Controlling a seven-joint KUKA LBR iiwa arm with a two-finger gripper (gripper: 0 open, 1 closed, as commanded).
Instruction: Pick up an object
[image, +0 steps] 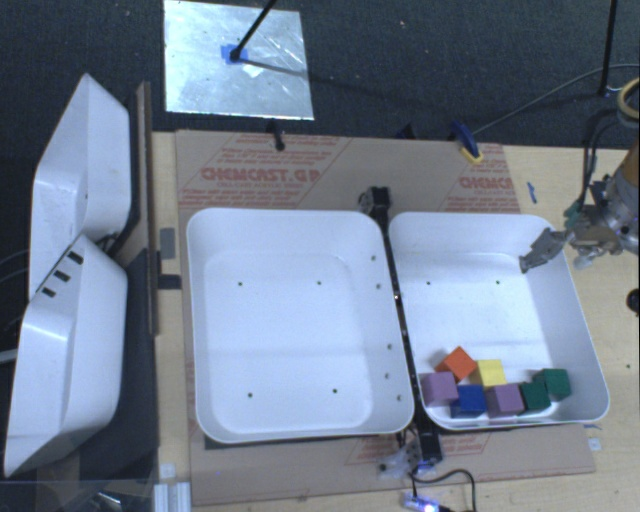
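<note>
Seven blocks sit clustered in your right bin's near corner: two purple, two green, one orange, one yellow, one blue. Your gripper hovers over that bin's far right edge; grip state unreadable.

Arm enters from right edge, wrist at mid-height of view, grey body partly cut off by frame. Gripper extends leftward and slightly down from wrist. One grey finger shape visible, pointing lower-left. Nothing seen between fingers. Cables and teal fittings cluster just behind fingers, at wrist.
</note>
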